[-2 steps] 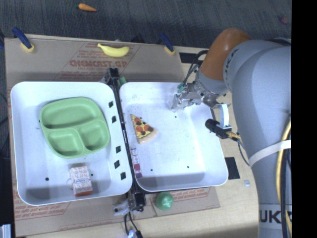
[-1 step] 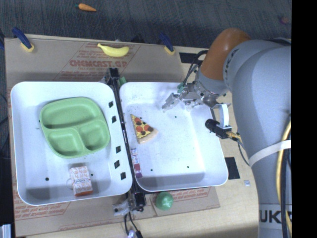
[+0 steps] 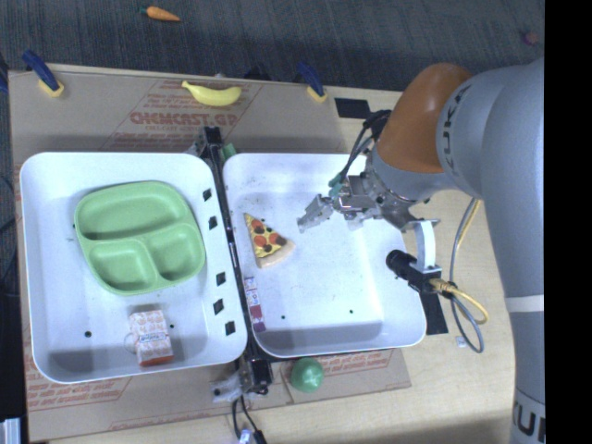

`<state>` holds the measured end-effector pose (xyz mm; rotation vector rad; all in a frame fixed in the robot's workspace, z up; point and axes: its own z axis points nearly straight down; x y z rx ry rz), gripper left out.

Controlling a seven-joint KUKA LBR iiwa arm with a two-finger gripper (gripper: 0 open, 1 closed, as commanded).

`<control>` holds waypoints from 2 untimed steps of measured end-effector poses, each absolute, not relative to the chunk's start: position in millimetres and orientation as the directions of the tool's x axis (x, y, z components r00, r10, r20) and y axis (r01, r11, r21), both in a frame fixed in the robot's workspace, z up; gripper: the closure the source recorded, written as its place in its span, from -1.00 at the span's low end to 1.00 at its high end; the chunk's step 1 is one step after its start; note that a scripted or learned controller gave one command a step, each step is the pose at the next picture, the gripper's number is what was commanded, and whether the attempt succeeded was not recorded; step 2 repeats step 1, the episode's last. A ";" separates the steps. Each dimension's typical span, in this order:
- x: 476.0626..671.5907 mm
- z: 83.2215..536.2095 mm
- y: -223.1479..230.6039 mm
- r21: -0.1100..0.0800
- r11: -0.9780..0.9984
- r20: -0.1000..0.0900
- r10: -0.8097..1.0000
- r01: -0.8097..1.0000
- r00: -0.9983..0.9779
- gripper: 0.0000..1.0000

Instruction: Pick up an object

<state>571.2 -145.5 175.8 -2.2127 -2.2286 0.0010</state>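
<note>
Here the claw (image 3: 314, 213) hangs over the right bin (image 3: 370, 326).
Whether its tips are apart or together, I cannot tell; the pizza slice (image 3: 266, 239) lies just left, untouched.

Overhead, slanted, over both bins (image 3: 37, 248)

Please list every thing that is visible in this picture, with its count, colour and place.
bins: 2, white, side by side on the bench
divided plate: 1, green, left bin
small packet: 1, white and red, left bin, near edge
pizza slice: 1, yellow and red, right bin, left part
banana: 1, yellow, cardboard behind the bins
ball: 1, green, cardboard before the right bin
carrot: 1, orange, floor
clamps: 2, blue, cardboard's far edge
gripper: 1, grey, above the right bin
</note>
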 end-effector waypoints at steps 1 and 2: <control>475.5 150.7 -169.5 -0.005 0.005 0.000 1.000 1.000 -0.005 -1.00; 475.5 150.7 -169.5 -0.005 0.005 0.000 1.000 1.000 -0.005 -1.00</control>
